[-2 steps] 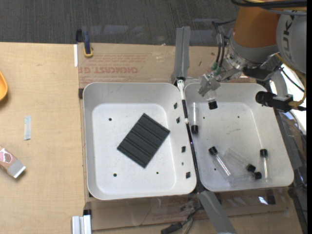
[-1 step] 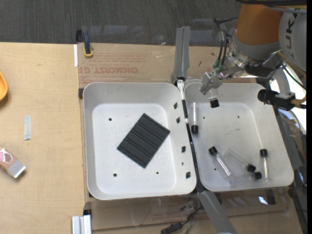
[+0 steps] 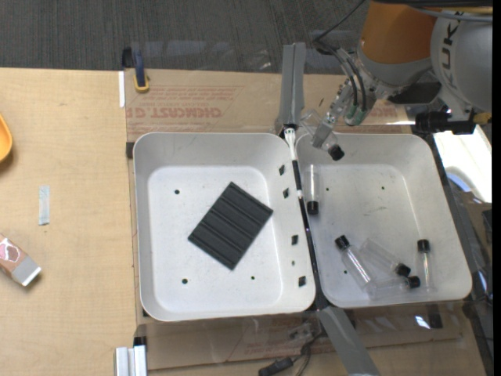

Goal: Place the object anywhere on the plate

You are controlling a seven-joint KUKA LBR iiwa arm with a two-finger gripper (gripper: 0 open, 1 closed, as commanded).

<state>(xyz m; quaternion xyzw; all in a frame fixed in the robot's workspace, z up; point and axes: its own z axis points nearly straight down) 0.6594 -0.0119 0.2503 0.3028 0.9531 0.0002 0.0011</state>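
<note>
The plate (image 3: 231,225) is a black ribbed rectangle lying at a slant on the floor of the left white bin (image 3: 149,210). My gripper (image 3: 327,141) hangs over the back left corner of the right bin (image 3: 438,178), just right of the divider between the bins. A small clear tube with a black cap (image 3: 336,153) sits between its fingertips, raised off the bin floor. The gripper is to the right of the plate and farther back.
Several more clear tubes with black caps lie in the right bin: one along its left wall (image 3: 311,190), others near the front (image 3: 354,261) (image 3: 423,263). A grey post (image 3: 292,84) stands behind the bins. Small items lie on the bench at left (image 3: 17,261).
</note>
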